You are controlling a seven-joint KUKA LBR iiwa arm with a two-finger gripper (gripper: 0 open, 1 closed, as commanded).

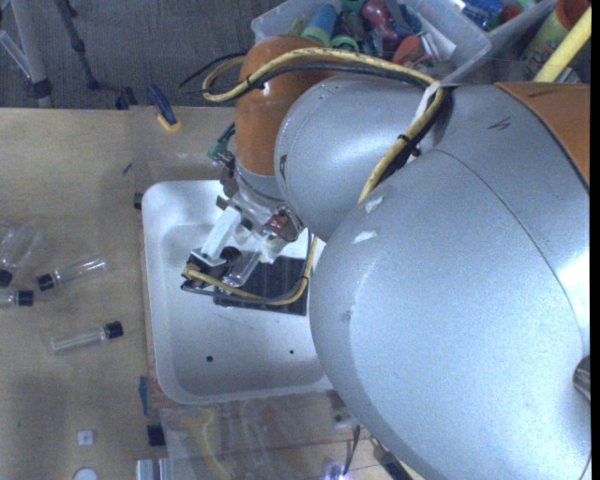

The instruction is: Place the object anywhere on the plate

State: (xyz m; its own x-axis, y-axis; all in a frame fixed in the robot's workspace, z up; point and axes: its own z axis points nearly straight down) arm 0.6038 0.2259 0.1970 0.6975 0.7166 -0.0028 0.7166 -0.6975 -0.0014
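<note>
My gripper (242, 251) hangs low inside the left white bin (173, 281), near its middle right. Right under and beside it lies a dark flat rectangular thing (274, 279) on the bin floor, partly hidden by the wrist. I cannot tell whether this is the plate or the object, or whether anything is held. The arm's grey bulk and orange band cover the whole right side of the view and whatever lies beneath.
Several clear vials with black caps (84, 336) lie on the wooden bench left of the bin. A blue clamp (167, 114) sits at the back. A tub of colourful items (375, 23) stands behind the arm.
</note>
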